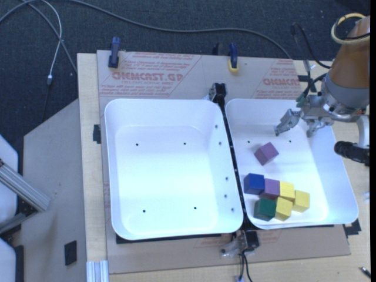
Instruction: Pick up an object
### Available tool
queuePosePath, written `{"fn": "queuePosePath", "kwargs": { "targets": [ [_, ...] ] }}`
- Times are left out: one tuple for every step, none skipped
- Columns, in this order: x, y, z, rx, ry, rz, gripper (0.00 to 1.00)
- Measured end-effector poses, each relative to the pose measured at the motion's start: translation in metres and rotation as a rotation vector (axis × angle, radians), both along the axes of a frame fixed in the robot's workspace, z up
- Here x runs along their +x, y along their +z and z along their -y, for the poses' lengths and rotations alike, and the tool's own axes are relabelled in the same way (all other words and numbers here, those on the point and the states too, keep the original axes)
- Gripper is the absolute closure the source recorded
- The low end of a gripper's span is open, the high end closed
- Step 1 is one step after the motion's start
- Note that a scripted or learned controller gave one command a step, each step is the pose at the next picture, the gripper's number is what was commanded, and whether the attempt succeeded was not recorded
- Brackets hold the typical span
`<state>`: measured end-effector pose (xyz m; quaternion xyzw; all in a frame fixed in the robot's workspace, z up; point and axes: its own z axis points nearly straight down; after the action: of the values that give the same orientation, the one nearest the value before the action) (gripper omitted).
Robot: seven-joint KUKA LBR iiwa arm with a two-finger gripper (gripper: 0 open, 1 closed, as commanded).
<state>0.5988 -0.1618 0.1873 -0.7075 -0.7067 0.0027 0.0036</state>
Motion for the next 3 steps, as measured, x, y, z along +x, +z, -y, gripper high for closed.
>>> {"fn": "queuePosePath", "kwargs": {
  "targets": [
    [0.002, 0.005, 0.000, -0.001, 0.001, 0.010, 0.00],
    [-0.002, -0.037, -0.002, -0.001, 0.001, 0.006, 0.00],
    [-0.008, -0.080, -0.002, -0.001, 0.002, 0.012, 0.00]
  ]
}}
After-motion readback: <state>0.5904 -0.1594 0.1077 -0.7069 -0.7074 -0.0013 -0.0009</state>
